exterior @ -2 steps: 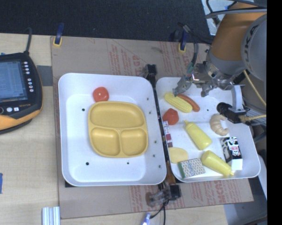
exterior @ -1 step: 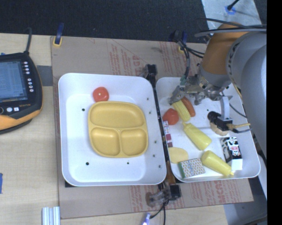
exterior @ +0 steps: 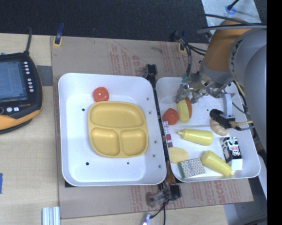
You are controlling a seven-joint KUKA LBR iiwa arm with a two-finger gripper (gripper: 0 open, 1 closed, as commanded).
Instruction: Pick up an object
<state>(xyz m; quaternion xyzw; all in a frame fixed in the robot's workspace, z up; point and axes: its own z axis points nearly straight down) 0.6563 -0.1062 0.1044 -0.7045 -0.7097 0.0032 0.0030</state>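
The metal gripper (exterior: 186,96) hangs over the right bin (exterior: 253,170); its grip cannot be told. A glossy oval toy (exterior: 183,110) lies at its 6 o'clock.

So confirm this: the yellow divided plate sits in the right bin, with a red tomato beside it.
Wrong bin. The camera view shows the yellow divided plate in the left bin, not the right one. The red tomato does sit beside it, near its upper left corner.

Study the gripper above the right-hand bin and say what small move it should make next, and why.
Probably a short straight descent. The gripper sits just above the yellow and red toy near the right bin's back edge, and nothing shows between its fingers. Going lower should bring the fingers around that toy, which lies apart from the red piece beside it.
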